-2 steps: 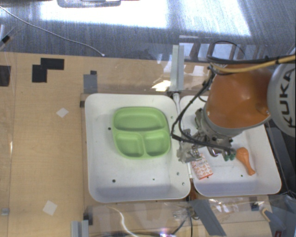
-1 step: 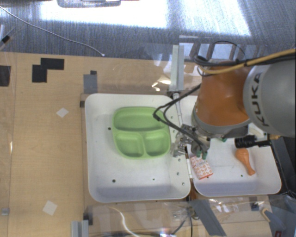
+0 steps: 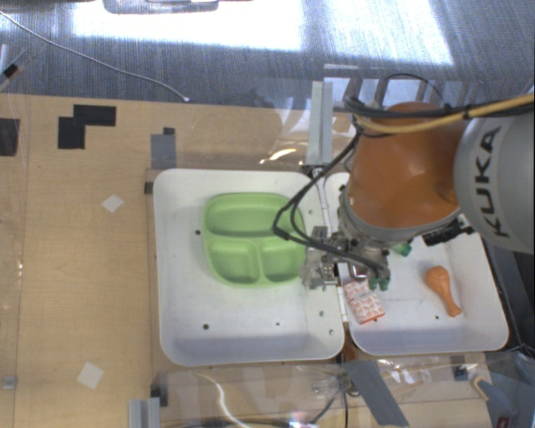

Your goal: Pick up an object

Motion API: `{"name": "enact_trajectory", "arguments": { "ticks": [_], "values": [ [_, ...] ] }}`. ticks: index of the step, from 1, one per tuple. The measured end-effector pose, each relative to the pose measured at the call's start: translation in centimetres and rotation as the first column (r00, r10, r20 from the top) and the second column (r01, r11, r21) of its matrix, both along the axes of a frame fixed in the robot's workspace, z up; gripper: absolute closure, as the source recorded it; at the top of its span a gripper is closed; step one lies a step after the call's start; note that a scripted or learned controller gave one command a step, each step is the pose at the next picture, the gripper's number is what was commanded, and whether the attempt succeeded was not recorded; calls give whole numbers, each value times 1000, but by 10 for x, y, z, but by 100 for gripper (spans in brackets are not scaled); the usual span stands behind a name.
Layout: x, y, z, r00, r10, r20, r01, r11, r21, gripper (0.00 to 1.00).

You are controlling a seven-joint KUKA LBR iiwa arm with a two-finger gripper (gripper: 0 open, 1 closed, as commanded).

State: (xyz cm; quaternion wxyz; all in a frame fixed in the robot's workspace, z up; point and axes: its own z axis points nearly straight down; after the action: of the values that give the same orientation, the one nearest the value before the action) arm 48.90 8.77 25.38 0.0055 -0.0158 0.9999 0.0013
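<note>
Now the gripper (image 3: 347, 276) hangs over the red-and-white packet (image 3: 364, 302) (open or clenched, I cannot tell); best to centre squarely on it before descending.

Bright, even light falls from above. A washed-out white glare band (image 3: 251, 21) crosses the top edge. The two shallow white bins (image 3: 242, 334) are nearly overexposed, with soft shadows. Focus is slightly soft throughout.
</note>
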Motion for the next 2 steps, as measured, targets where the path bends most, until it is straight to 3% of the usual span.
{"name": "enact_trajectory", "arguments": {
  "ticks": [1, 2],
  "values": [
    [22, -1, -48, 886, -464, -8, 464, 886, 0, 100],
    [22, 18, -69, 506, -862, -10, 863, 506, 0, 100]
  ]
}}
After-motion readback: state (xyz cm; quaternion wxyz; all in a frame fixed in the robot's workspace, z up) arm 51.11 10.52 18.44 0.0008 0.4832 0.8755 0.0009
